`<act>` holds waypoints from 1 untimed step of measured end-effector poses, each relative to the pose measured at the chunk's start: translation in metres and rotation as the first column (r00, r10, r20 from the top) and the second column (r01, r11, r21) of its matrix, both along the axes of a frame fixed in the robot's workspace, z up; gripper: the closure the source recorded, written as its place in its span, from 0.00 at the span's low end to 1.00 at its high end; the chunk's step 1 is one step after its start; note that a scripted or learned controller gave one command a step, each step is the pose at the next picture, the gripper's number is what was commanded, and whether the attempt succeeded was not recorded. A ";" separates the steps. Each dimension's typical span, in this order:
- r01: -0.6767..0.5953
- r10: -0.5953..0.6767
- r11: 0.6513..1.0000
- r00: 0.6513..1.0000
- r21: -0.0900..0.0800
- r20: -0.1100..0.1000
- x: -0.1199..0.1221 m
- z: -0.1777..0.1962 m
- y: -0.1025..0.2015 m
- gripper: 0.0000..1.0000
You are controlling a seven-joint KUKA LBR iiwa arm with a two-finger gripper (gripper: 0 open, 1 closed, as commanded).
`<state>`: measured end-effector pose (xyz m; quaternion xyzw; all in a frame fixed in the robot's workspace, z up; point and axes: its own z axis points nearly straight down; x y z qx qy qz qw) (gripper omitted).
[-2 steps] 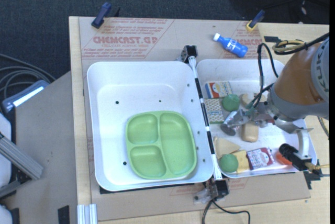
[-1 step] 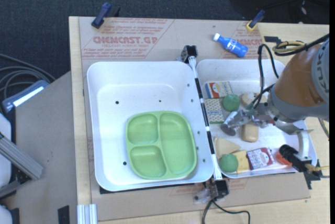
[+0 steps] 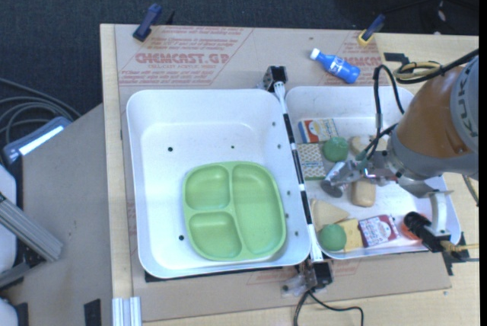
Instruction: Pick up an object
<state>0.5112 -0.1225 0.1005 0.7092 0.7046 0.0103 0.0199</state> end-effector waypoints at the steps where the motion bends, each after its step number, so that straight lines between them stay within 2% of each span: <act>1: -0.002 0.002 1.000 1.000 0.003 -0.005 0.003 0.000 0.000 0.00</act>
